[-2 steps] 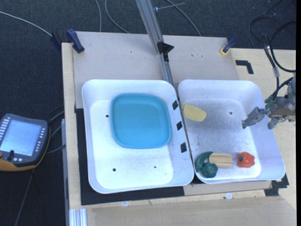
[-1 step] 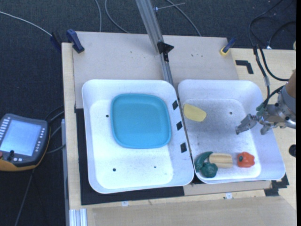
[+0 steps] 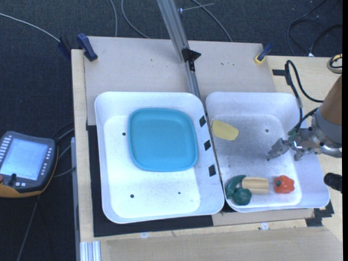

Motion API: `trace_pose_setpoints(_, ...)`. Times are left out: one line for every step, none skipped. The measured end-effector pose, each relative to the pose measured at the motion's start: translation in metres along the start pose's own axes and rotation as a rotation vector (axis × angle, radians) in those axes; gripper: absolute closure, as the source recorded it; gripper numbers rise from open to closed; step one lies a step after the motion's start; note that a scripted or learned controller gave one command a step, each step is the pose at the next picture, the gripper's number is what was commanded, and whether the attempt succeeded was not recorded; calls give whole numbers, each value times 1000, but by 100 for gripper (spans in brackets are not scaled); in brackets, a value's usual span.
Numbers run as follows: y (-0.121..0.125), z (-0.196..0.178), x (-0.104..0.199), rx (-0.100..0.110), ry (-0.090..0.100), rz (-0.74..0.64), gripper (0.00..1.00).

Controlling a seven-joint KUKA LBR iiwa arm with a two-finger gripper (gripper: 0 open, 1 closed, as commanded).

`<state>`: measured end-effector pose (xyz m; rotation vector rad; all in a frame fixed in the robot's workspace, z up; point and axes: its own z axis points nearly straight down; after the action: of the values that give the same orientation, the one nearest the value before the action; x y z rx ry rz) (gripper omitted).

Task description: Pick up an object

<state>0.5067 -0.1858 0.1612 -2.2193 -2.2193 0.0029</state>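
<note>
On the desk [image 3: 141,69], the left bin [image 3: 109,162] is occupied by a turquoise square plate [image 3: 163,139], judged stiff, smooth and too broad and flat for an easy pinch. In the right bin [image 3: 283,103], a yellow piece [image 3: 225,130] is seen near the left wall, likely light and thin. Along the near wall, a green piece [image 3: 238,190], a tan cylinder [image 3: 255,185] and a red pepper-like toy [image 3: 283,184] are lined up, the first two touching. All are judged light, rigid and somewhat slippery; the cylinder is best taken across its narrow width. The gripper [image 3: 284,150] is held above the bin floor just above the red toy, its fingers spread apart, with nothing between them.
</note>
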Motion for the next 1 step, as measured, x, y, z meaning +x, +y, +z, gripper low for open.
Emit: trace_pose_setpoints(-5, 60, -6, 1, 0, 1, 0)
